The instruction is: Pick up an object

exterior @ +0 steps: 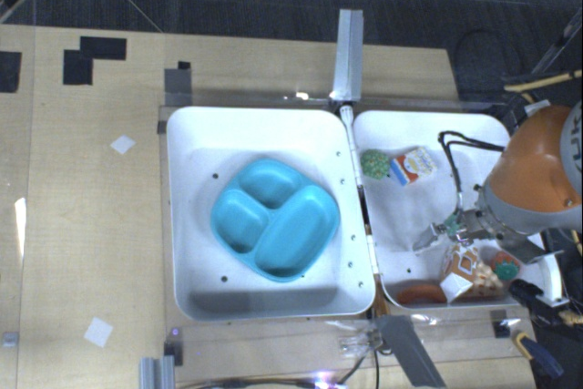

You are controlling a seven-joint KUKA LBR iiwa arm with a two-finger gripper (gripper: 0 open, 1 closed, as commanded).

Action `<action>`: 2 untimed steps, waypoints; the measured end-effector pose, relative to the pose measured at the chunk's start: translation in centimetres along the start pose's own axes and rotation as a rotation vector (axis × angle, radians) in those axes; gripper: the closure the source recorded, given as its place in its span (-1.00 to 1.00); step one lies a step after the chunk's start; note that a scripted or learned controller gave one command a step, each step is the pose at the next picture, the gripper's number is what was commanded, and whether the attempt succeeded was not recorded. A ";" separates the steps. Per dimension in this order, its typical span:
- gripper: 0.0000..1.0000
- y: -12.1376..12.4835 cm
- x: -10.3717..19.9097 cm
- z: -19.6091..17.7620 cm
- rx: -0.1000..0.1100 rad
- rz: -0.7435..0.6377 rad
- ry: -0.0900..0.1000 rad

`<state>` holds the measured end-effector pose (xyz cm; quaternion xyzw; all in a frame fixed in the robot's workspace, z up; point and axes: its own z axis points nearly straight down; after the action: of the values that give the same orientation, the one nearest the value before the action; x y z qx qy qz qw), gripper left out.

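Two white bins on the bench, read from left to right. We take the metal divider [349, 118] between them as landmark. Left of it, the left bin [191, 196] holds a blue compartmented tray [275, 219], lying flat near the bin's middle. Just right of the divider, in the right bin [401, 209], we see a green broccoli-like piece [374, 163] touching a small white, red and blue carton [415, 165]. Farther right and nearer the front wall lie a reddish-brown sausage-like item [421, 293] and a patterned packet [465, 273]. The gripper [444, 232] hangs just above that packet; whether it is open or closed we cannot tell.
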<state>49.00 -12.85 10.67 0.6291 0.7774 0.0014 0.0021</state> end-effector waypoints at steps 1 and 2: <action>-1.00 4.3 1.4 1.7 -0.008 0.023 -0.004; -1.00 16.1 -2.3 2.1 -0.001 -0.035 -0.002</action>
<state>65.27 -11.71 8.67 0.6152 0.7884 0.0013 0.0033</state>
